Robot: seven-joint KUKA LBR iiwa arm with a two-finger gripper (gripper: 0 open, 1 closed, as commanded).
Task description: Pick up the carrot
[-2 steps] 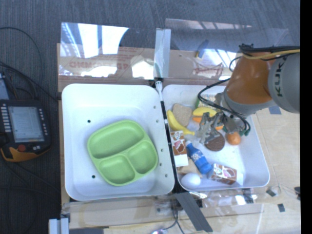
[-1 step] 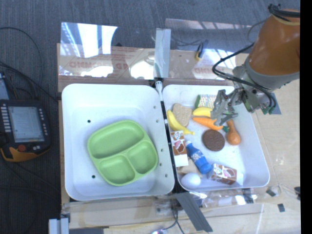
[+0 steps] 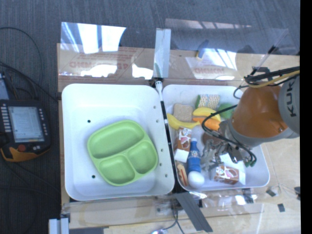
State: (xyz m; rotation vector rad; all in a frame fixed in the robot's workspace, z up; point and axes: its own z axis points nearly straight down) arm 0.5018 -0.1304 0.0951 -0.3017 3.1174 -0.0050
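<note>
Beside carrot, fingers obscured

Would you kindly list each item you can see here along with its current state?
Green divided plate: upright in the left bin, nothing on it.
Carrot: lying in the right bin, partly under the arm, not lifted.
Banana: lying flat beside the carrot.
Blue bottle: on its side, white cap on.
Gripper: lowered among the right bin's items.
Handheld control pendant: screen lit.
</note>
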